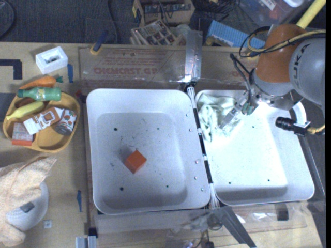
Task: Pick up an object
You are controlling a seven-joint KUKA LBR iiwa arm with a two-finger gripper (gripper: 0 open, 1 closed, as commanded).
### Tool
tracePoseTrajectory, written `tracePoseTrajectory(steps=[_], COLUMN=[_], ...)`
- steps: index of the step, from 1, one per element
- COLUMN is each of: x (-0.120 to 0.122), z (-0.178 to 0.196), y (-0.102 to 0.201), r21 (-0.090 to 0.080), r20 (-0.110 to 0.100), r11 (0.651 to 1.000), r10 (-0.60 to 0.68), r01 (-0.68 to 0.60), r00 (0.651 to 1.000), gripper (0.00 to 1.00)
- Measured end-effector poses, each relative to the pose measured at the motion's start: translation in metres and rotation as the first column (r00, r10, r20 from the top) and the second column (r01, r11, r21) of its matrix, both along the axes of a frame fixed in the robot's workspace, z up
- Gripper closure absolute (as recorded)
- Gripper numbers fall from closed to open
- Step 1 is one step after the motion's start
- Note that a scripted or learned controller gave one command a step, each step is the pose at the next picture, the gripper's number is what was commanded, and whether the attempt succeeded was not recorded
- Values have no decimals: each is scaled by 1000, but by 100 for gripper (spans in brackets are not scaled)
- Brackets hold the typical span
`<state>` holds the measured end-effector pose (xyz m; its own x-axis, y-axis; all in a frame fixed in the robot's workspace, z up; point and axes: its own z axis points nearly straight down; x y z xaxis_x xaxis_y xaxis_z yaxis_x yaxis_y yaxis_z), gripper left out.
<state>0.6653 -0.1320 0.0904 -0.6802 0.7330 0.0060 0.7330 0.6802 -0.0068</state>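
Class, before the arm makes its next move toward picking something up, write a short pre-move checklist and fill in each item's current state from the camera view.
1. A target is available: orange block lies in the left bin - ok.
2. Block unobstructed from above - ok.
3. End effector positioned over the block: it is in the right bin, at the pale cloth - not ok.
4. End effector free of any load - cannot tell.
5. Opening state of the end effector - cannot tell.

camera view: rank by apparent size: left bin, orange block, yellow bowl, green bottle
1. left bin
2. yellow bowl
3. green bottle
4. orange block

Bottle versus block is close; the bottle looks longer.
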Motion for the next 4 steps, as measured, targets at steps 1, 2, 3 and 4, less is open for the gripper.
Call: tracePoseTrajectory(steps=[1, 2, 3, 4], x=[-6, -2, 1, 3], z=[1, 0, 13, 96], y=[24, 23, 23, 72], r21=[-6, 1, 2, 0], r20=[14, 8, 21, 15], r11=[999, 995, 994, 960], r10=[33, -104, -105, -281], r01=[-33, 104, 105, 281], r00=[999, 995, 994, 959], gripper=[0, 0, 100, 100])
